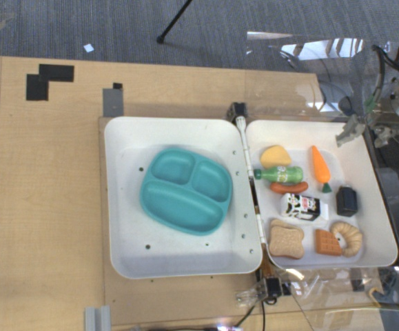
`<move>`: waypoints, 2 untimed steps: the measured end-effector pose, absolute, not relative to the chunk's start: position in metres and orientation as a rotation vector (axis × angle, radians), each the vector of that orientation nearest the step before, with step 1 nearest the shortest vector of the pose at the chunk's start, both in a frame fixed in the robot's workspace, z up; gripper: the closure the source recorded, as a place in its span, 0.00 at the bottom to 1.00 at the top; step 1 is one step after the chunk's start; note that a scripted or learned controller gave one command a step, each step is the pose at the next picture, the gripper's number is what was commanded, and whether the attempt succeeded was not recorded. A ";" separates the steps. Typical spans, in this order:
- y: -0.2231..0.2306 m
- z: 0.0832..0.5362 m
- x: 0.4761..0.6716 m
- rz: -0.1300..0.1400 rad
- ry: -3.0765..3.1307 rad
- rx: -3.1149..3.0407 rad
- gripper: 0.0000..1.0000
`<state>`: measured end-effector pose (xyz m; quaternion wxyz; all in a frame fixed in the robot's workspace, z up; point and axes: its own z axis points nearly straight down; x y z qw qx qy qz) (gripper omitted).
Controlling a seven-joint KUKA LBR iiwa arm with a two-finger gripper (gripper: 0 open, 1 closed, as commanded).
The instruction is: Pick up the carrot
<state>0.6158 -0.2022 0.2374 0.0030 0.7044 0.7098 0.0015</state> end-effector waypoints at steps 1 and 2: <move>-0.205 0.091 0.635 0.006 2.618 1.720 0.00; -0.204 0.106 0.639 0.011 2.613 1.707 1.00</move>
